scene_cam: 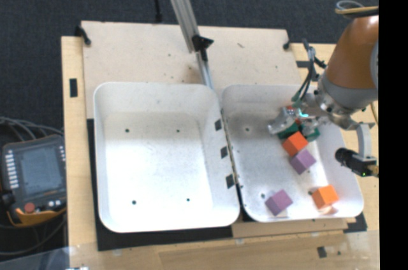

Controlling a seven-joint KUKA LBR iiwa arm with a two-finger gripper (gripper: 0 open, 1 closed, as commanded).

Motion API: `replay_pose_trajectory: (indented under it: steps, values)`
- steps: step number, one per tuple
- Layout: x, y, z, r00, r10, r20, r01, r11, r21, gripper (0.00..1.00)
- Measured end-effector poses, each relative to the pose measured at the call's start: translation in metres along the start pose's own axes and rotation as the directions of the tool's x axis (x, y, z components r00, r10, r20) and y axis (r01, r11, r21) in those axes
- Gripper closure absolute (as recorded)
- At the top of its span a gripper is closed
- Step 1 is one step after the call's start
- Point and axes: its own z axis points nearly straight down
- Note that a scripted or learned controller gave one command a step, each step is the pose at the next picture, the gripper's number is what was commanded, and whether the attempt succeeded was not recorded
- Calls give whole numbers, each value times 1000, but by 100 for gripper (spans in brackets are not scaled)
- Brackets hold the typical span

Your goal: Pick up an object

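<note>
A: What sits nearest the camera?

B: The front edge of the table (pixel 191 256), and at the far left a control pendant (pixel 35 174) with a dark screen. Just behind the edge are the two white bins side by side. The left bin (pixel 108 135) has a speckled floor.

A: And the right bin (pixel 255 116)?

B: Four blocks lie in it. Closest to the front, a purple cube (pixel 278 202) and, to its right near the bin's corner, an orange cube (pixel 325 196). A little further back a second purple cube (pixel 303 161) lies, touching or just beside a second orange cube (pixel 295 143).

A: Where is the gripper?

B: The gripper (pixel 294 125) is down over that second orange cube, right at its top edge. Whether its tips are apart or closed on the block, I cannot tell; the metal parts blur together there.

A: Behind that?

B: The arm's orange band (pixel 354 55) rises at the right, and a silver aluminium post (pixel 182 1) slants away from between the bins toward the dark carpet.
</note>
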Motion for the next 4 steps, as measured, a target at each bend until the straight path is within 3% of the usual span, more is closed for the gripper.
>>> replay_pose_trajectory:
  steps: [1, 2, 3, 4]
  values:
    - [0, 1, -2, 1000, 1, 1, -1, 1000, -5, 0]
    - [-2, 6, 59, 1000, 4, 1, -4, 1000, 1, 0]
    - [-3, 7, 92, 1000, 3, 1, -3, 1000, -6, 0]
    - [-4, 7, 83, 1000, 10, 2, -10, 1000, -8, 100]
